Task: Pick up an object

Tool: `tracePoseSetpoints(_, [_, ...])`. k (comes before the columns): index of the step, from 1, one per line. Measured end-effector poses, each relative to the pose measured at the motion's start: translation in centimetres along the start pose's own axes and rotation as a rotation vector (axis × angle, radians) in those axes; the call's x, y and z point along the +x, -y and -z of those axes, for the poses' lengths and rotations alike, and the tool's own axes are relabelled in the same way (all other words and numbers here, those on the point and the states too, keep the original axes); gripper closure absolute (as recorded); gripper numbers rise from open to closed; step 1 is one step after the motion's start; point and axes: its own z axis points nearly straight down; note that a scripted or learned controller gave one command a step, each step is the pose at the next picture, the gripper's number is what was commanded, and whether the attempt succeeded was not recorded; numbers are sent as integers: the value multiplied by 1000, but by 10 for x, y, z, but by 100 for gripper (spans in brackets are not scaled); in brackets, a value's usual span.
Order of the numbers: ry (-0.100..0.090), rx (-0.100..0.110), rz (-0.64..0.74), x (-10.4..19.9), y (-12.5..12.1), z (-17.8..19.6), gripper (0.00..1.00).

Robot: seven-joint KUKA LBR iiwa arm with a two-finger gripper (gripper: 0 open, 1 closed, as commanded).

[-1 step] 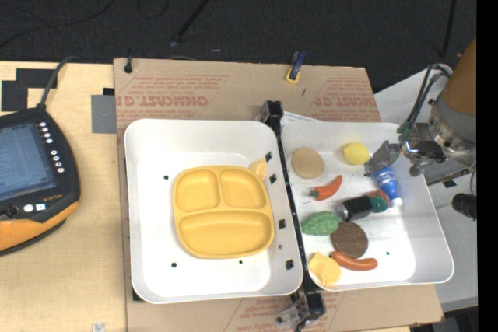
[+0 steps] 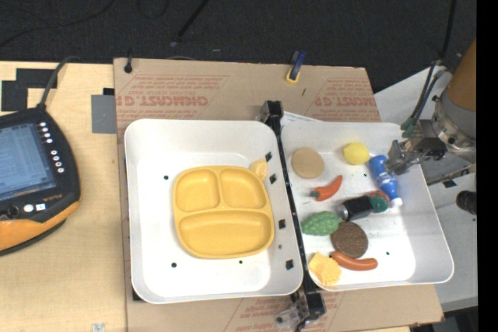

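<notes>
Two shallow white bins sit side by side on a brown cardboard sheet (image 2: 233, 89) in the middle of the frame. The left bin (image 2: 148, 206) carries a yellow divided tray (image 2: 222, 212) with three compartments, lying near the bin's centre. The right bin (image 2: 420, 245) holds a scatter of small toy foods. At its upper left lies a tan round cookie (image 2: 307, 163); to the right of it is a yellow lemon (image 2: 356, 153). A red chili pepper (image 2: 330, 187) lies just below the cookie. A blue bottle (image 2: 384, 178) lies tilted at the bin's upper right, and just beneath it a black cylinder (image 2: 358, 207) lies across, with a small green piece at its right end. Lower down are a green leafy piece (image 2: 320, 225), a dark brown round patty (image 2: 351, 239) touching it, a red-orange sausage (image 2: 355, 263) below the patty, and a yellow waffle-like piece (image 2: 325, 269) in the lower left corner.

The gripper (image 2: 401, 155) comes in from the right edge and hangs over the bin's upper right rim, right beside the top of the blue bottle — whether its pincer is apart or together I cannot tell, nor whether it touches the bottle. The patty, sausage and green piece crowd together at lower centre.

At the far left of the frame rests a black-and-orange control pendant (image 2: 31, 179) with a lit screen. A blue and yellow clamp (image 2: 295, 66) grips the cardboard's top edge.
</notes>
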Motion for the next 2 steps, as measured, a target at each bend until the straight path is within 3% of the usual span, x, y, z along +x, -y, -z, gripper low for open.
tracePoseSetpoints(1, [0, -7, 8, 75, -29, 50, 100])
tracePoseSetpoints(2, [0, 6, 4, 85, -38, -40, 100])
